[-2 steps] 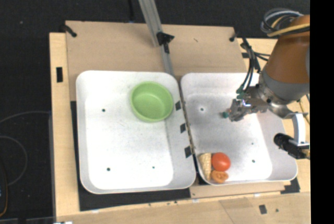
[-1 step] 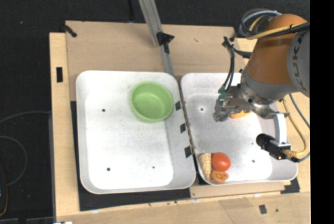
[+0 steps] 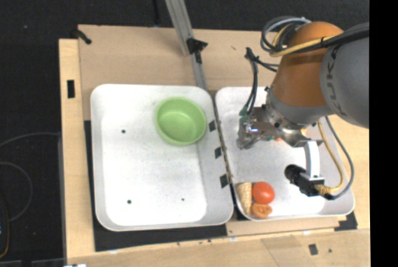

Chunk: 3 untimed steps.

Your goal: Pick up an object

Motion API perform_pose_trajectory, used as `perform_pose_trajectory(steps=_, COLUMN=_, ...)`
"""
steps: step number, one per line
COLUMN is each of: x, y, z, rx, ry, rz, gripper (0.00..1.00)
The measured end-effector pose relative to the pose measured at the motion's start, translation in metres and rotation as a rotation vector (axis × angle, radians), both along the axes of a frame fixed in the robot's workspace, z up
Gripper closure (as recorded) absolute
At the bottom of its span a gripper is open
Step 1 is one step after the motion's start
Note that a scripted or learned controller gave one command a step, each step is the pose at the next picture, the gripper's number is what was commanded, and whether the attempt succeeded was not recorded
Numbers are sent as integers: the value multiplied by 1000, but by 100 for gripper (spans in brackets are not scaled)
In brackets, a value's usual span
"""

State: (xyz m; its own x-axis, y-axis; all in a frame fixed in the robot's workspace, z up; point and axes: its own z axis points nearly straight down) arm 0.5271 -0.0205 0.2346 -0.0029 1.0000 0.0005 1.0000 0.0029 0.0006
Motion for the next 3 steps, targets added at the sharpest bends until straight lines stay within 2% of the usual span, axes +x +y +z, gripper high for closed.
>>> perform_pose_trajectory(steps=1, x=-4, y=52, z=12, rx=1, ry=-3, rz=6, gripper=100)
perform_pose_trajectory(steps=2, x=-16, y=109, z=2, rx=1, ry=1, rz=5, gripper=100)
perform_pose_trajectory(steps=3, x=-15, y=106, z=2, rx=1, ry=0, rz=0, gripper=0)
